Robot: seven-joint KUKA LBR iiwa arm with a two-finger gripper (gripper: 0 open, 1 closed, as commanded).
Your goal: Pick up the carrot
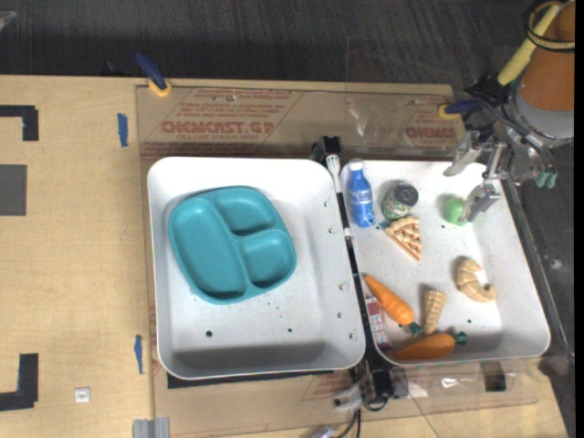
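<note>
Two orange carrots lie in the right bin [520, 272] near its front left corner. One carrot [391, 302] points diagonally along the divider. The other carrot [425, 345], with a green top, rests against the front wall. My gripper [465, 192] hangs over the bin's back right part, far from both carrots. Its fingers stand apart with nothing between them, open. A small green item [453, 209] sits just beside the lower finger [481, 201].
The right bin also holds a blue bottle [359, 194], a dark can [400, 199], a waffle-like wedge [406, 237], a croissant [474, 279] and an ice cream cone [432, 307]. A teal divided plate [232, 242] lies in the left bin [301, 336].
</note>
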